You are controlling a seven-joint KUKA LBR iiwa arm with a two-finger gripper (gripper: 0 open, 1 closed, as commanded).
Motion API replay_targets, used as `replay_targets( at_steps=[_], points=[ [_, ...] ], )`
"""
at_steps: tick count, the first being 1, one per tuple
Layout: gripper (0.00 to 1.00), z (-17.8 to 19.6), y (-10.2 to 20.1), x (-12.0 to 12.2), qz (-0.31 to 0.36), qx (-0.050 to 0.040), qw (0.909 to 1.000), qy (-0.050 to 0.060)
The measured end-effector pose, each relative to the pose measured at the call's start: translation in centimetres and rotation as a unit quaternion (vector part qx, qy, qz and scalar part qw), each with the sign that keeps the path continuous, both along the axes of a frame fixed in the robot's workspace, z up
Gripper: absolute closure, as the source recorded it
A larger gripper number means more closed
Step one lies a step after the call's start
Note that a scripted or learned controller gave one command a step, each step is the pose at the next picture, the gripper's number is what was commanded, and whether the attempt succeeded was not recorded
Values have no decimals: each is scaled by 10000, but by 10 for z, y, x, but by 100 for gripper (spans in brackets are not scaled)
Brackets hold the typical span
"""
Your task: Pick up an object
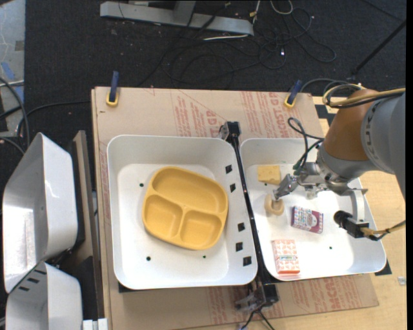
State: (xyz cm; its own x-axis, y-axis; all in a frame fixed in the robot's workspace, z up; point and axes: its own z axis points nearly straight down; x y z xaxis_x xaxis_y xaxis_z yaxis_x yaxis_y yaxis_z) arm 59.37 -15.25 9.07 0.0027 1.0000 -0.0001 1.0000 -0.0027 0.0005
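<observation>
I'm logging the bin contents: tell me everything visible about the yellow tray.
The yellow tray looks like matte plastic, a rounded rectangle with three compartments: one long, two smaller. It lies flat, open side up, turned at an angle on the floor of the left bin. Nothing sits in it or touches it besides the bin.

Dark speckled floor [58, 45] all around, strewn with loose black cables [193, 51]. Brown cardboard sheet [193, 106] laid over the bench, red print across it, pinned at the back by two blue-and-yellow clamps [113, 90]. White tubs [35, 193] parked off the left edge. Grey metal bar [174, 16] up top.
</observation>
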Motion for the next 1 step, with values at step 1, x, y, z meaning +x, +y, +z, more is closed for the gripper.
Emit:
replay_targets(
  at_steps=[1],
  points=[
    [100,12,0,0,3,-3,10000,-5]
  ],
)
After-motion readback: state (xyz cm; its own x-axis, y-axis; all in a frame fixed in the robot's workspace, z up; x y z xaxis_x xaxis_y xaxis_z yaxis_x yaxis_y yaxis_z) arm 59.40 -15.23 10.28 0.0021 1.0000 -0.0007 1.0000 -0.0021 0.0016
